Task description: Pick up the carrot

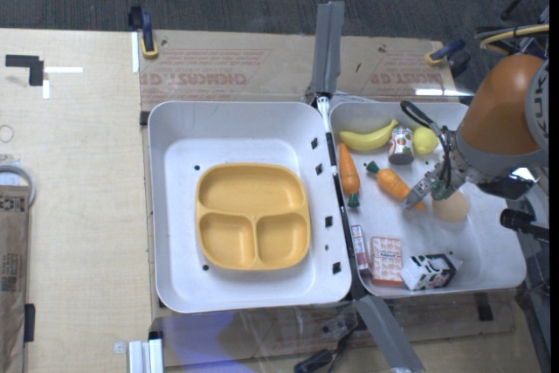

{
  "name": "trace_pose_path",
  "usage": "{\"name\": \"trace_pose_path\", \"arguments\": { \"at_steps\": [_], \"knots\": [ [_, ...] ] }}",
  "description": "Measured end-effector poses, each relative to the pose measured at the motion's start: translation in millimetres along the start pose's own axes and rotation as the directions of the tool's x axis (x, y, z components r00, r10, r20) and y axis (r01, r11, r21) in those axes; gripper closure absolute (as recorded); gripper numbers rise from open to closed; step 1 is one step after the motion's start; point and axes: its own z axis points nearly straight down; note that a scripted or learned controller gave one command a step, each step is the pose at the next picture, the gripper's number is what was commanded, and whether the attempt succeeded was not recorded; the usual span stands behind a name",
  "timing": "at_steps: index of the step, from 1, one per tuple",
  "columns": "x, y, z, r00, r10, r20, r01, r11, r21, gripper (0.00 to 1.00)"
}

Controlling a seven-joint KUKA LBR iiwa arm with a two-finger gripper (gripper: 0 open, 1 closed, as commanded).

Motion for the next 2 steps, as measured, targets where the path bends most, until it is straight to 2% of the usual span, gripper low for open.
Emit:
{"name": "trace_pose_path", "arguments": {
  "at_steps": [1, 2],
  "knots": [
    [-1.0, 46.2, -109.0, 0.998, -0.070, 0.004, 0.070, 0.998, -0.001, 1.00],
    [41.1, 81.0, -128.0, 0.993, 0.115, 0.004, -0.115, 0.993, 0.000, 1.00]
  ]
}}
